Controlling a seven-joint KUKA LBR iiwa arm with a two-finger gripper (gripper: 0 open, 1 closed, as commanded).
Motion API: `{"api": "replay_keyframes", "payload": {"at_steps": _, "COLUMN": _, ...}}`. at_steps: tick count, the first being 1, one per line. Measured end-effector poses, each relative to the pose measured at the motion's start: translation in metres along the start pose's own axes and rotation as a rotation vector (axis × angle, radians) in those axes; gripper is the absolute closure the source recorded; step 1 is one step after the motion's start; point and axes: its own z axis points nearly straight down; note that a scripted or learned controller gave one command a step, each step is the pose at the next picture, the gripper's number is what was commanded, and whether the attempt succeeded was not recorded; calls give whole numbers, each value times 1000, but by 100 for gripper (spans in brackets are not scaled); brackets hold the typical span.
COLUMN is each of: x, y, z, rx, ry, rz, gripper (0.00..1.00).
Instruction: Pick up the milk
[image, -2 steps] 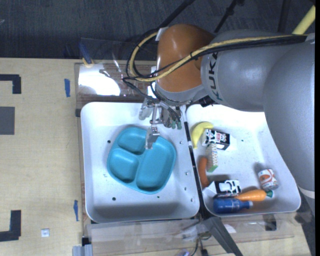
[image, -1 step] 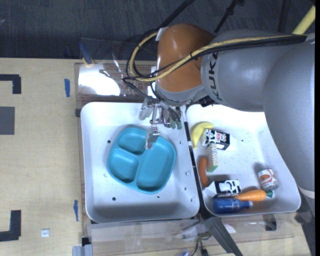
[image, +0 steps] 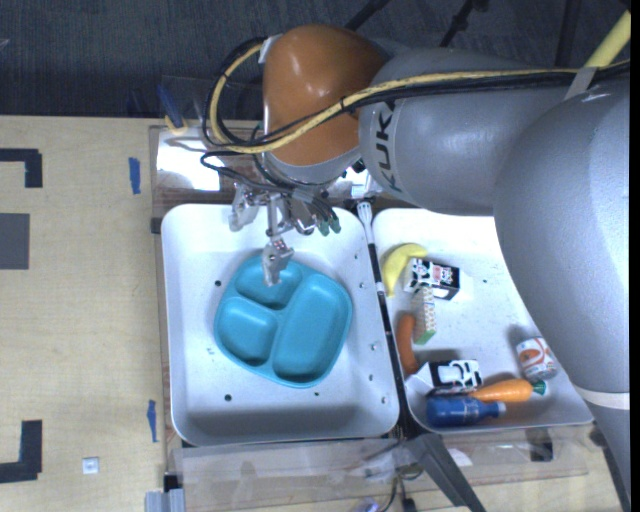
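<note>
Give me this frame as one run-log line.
gripper: over blue tray, left bin | grip: cannot tell | milk: right bin, by banana, not held | task: not done

Fixed overhead camera looks obliquely onto both bins (image: 190, 400).

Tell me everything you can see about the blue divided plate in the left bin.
The blue plate looks like smooth plastic, rounded, split by raised ridges into three compartments: one large, two smaller. It lies flat and right way up on the floor of the left bin, about in its middle. The hand hangs over its upper compartment; whether they touch is unclear.
</note>
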Motion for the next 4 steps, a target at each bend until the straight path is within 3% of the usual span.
{"api": "replay_keyframes", "payload": {"at_steps": 1, "x": -2, "y": -1, "z": -13, "rx": -2, "ry": -12, "rz": 5, "gripper": 100}}
{"api": "replay_keyframes", "payload": {"at_steps": 2, "x": 103, "y": 79, "z": -94, "rx": 0, "ry": 6, "rz": 27, "gripper": 100}}
{"api": "replay_keyframes", "payload": {"at_steps": 3, "x": 149, "y": 98, "z": -107, "rx": -1, "ry": 8, "rz": -214, "gripper": 100}}
{"api": "replay_keyframes", "payload": {"at_steps": 4, "x": 100, "y": 77, "z": -58, "rx": -2, "ry": 3, "rz": -568, "gripper": 100}}
